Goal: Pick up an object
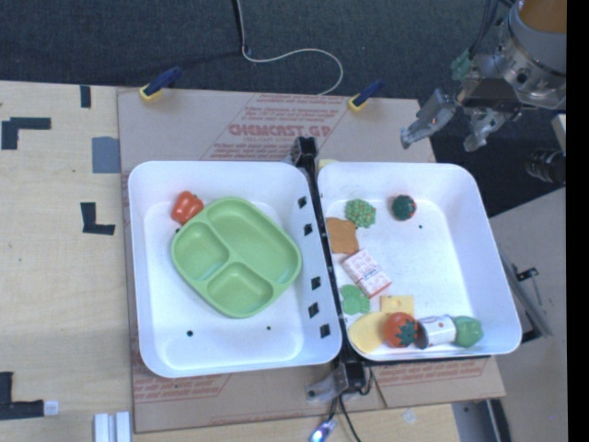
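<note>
1. Left bin (147, 274): a green divided plate (236, 256) sits in the middle, tilted a bit. A small orange-red pepper (185, 206) is at its 10 o'clock, just touching the rim. Rest of that bin floor is bare.
2. Right bin (479, 238): clutter runs down its left side and along the near edge. Green broccoli piece (361, 214) at the top, orange cracker (341, 237) at its 7 o'clock, then a red-and-white packet (364, 271), a green leafy bit (353, 298), and a yellow cheese slice (398, 305).
3. Near edge of the right bin: a yellow banana-like piece (364, 335), a red tomato (398, 330) touching it, a small bottle (438, 331) lying flat, and a green lump (467, 331) at the bottle's 3 o'clock.
4. A dark green ball (403, 207) sits alone toward the far side, well apart from the rest.
5. Tool (457, 125): up off the tabletop, past the far right corner of the right bin, at roughly 1 o'clock from the ball. Fingers look spread, with nothing between them.
6. Step, my read: pre-approach. No target committed and nothing picked yet.
7. Next move: swing toward 7 o'clock over the right bin, then descend. The ball is the easiest pick since it has free space all round. The near-edge cluster is packed, so fingers would likely hit neighbours.
</note>
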You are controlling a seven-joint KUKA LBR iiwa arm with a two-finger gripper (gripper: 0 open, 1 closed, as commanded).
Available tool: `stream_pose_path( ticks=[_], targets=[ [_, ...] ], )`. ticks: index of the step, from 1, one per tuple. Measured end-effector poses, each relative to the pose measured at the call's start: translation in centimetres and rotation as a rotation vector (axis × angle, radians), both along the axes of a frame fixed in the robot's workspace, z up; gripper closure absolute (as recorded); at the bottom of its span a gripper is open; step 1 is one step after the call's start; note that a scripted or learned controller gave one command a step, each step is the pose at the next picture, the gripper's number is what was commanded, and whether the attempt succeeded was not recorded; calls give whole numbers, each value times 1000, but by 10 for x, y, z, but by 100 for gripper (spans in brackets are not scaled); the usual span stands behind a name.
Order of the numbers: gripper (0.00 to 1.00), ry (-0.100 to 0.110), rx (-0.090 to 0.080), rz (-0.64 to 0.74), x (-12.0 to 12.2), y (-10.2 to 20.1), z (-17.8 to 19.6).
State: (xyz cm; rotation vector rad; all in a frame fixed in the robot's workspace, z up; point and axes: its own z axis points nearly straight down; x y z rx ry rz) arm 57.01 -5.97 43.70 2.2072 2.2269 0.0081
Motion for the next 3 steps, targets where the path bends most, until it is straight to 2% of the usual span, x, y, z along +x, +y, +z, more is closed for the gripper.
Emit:
stream_pose_path(
  ticks=[1,2,3],
  targets=[
    [0,16,1,3,-69,92,-11],
    [100,23,-5,-5,-65,87,-4],
    [100,14,0,3,-86,176,12]
  ],
)
